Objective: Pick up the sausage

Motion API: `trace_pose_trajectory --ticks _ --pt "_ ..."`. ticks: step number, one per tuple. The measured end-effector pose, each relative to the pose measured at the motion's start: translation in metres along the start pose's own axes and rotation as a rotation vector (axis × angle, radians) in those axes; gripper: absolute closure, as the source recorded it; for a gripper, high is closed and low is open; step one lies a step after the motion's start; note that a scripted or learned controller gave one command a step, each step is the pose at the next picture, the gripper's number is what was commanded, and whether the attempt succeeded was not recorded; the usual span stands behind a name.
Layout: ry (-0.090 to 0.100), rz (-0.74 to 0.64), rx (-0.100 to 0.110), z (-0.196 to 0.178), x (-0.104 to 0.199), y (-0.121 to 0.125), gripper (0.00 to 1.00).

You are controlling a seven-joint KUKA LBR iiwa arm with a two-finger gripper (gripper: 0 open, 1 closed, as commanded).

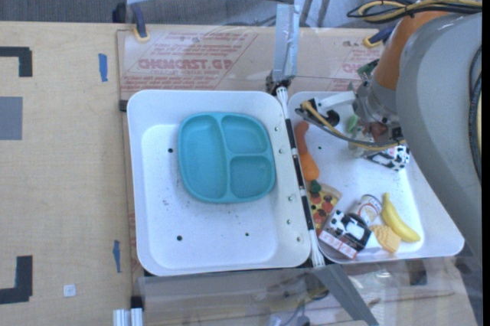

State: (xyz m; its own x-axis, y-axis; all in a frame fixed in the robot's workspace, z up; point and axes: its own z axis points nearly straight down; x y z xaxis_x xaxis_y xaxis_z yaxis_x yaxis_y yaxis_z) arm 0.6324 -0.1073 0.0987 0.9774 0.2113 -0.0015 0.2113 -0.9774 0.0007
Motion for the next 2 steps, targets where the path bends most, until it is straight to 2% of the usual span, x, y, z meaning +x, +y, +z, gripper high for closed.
trace_pose_trajectory --ticks 1,2 --pt "-0.001 -0.001 0.001 0.0 0.0 -0.001 0.0" --pt "0.0 -0.174 0.001 0.011 0.002 -0.015 0.0"
